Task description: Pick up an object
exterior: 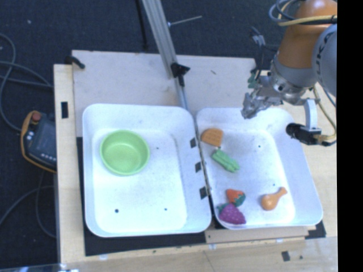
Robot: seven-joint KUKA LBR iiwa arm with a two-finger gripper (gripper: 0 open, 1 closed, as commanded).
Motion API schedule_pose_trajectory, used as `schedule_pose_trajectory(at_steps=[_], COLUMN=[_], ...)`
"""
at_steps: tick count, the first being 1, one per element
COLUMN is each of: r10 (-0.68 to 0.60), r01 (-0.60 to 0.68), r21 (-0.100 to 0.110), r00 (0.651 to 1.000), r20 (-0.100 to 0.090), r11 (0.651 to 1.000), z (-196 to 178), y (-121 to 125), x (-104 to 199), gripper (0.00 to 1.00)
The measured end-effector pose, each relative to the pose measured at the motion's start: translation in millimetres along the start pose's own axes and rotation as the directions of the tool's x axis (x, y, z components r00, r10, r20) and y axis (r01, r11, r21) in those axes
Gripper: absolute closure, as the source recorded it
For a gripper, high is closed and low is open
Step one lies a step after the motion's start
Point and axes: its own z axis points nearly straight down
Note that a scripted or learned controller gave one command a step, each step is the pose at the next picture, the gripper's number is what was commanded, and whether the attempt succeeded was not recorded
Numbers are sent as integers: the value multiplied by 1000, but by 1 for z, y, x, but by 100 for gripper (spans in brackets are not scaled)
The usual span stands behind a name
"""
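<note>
Five toys wait in my right bin (295, 152); gripper (250, 111) hangs above its far rim (finger state: cannot tell). Descending here, I'd risk striking rim, not toy.

End effector (251, 111) hovers over right bin's (295, 152) far edge.

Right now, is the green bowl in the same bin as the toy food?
No, the green bowl sits alone in the left bin, while the toy food pieces lie in the right bin.
</note>
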Motion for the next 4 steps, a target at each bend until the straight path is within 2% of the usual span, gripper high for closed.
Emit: schedule_pose_trajectory(at_steps=[2, 4], r10=[-3, -4], r01=[3, 4], r21=[4, 5], r00=[1000, 1000], r20=[-2, -3], r11=[1000, 1000], z=[11, -3], y=[-15, -54], x=[96, 189], gripper=[100, 100])
